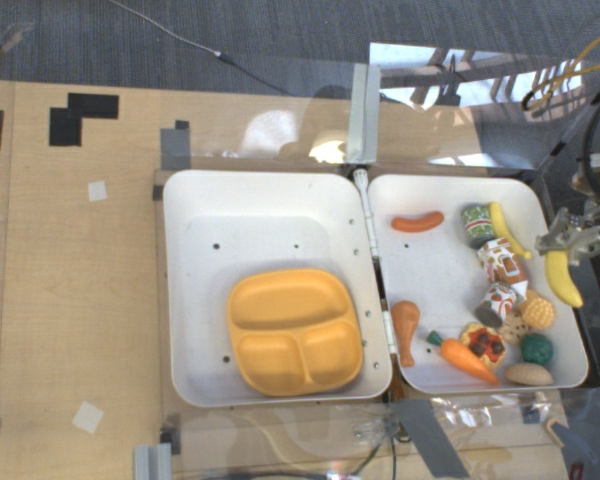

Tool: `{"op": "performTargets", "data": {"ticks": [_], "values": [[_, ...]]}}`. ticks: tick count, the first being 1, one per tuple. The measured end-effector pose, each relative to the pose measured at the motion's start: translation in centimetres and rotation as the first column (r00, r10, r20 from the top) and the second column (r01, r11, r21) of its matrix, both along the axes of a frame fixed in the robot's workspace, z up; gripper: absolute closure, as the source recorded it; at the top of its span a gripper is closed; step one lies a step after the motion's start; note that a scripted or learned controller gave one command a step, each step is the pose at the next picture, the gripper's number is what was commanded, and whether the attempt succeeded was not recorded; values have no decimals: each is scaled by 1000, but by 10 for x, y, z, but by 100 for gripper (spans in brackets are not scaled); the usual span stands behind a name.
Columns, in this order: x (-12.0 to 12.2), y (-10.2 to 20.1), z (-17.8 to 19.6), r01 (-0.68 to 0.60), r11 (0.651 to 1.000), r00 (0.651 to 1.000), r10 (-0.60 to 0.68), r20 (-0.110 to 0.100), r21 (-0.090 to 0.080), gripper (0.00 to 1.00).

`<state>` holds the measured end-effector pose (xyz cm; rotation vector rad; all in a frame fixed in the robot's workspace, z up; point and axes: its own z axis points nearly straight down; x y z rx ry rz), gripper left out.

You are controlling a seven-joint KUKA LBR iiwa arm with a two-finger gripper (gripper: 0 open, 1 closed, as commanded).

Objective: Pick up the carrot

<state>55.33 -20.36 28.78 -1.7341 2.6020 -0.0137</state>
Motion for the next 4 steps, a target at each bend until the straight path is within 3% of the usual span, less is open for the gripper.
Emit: {"op": "performTargets", "data": {"ticks": [1,2,3,4], "values": [[30,-1,-17,-465,885,885,465,-9,-2,100],[79,23,-18,-707,707,707,707,-9,-4,100],[117,27,20,-867,498,498,867,-9,-9,100],[115,40,-75,-901,433,433,901,-12,6,100]]}}
